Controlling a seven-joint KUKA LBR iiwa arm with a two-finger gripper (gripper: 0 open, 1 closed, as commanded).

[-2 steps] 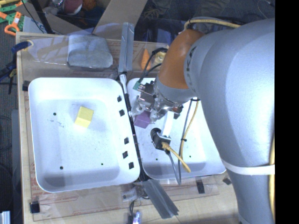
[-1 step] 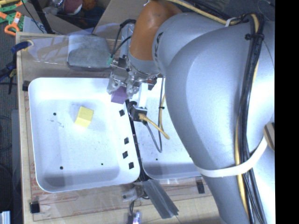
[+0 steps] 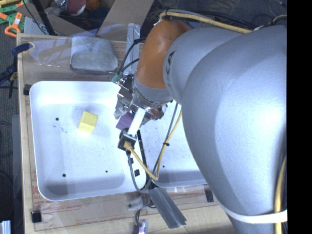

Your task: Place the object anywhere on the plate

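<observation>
A yellow block [image 3: 87, 121] lies in the left white bin [image 3: 48, 145], in its upper middle. My gripper [image 3: 122, 112] hangs over the right side of that bin, reaching in from the right under the orange-banded wrist [image 3: 158, 57]. A small purple thing [image 3: 123, 120] shows right at the gripper's tip, partly covered by it. Whether it is gripped or lies below cannot be made out. The yellow block is well left of the gripper and apart from it.
The big grey arm [image 3: 229, 116] covers most of the right bin [image 3: 180, 179]. A grey pad [image 3: 93, 55] lies on the bench behind the left bin. A cardboard box with toys [image 3: 78, 4] stands at the back.
</observation>
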